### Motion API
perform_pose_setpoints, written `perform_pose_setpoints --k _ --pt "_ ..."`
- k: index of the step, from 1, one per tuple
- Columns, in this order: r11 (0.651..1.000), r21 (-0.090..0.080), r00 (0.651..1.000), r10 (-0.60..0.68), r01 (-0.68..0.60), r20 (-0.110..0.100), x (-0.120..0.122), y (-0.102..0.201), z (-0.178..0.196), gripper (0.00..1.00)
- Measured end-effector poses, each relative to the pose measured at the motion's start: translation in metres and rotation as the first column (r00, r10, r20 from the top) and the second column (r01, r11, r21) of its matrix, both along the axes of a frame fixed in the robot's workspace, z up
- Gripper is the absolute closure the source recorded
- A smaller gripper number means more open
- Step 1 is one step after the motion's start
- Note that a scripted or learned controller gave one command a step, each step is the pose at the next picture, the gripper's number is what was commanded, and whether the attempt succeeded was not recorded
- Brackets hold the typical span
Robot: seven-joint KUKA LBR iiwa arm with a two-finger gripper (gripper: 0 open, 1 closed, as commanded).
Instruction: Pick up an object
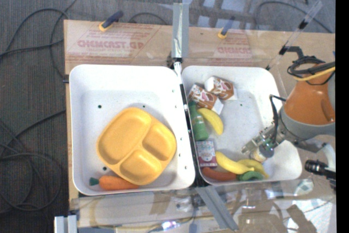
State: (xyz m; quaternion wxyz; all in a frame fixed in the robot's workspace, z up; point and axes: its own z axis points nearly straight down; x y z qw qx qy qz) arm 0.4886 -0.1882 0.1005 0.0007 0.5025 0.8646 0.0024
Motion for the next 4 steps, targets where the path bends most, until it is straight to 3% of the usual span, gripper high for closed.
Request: perform_pose_setpoints --k 1,2,3,4 --pt "1.0 0.004 1.0 0.001 0.0 -0.008 -0.001 0.002 0.005 1.0" --pt "1.0 -0.003 1.0 0.004 -0.004 -0.012 -0.005 0.061 0.105 1.0" --pt "1.0 -0.002 1.0 0.003 -0.003 -0.012 -0.005 0.061 0.104 0.0" --pt "1.0 -0.001 1.0 0.028 -0.028 -0.014 -0.007 0.08 0.014 0.0"
